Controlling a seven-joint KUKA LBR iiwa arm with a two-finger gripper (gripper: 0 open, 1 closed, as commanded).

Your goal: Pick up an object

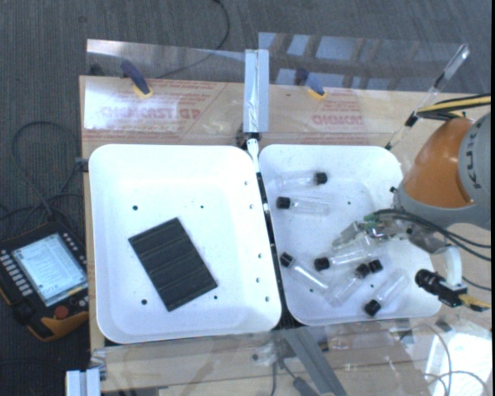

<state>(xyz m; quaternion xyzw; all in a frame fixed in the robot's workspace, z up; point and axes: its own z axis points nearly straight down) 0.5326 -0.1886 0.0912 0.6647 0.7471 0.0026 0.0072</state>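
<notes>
1. The hand point(359, 233) hung low in the right bin point(346, 157) among the clear vials point(301, 205); I couldn't tell its state.
2. Vials lay scattered around it, likely tipped loose for picking.
3. A dark ribbed pad point(172, 262) lay alone in the left bin point(115, 172).

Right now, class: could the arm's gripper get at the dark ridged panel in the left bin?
Probably yes. The dark ridged panel lies flat and alone, nothing above it. The gripper is over the right bin, so the arm must cross the rims between.
</notes>
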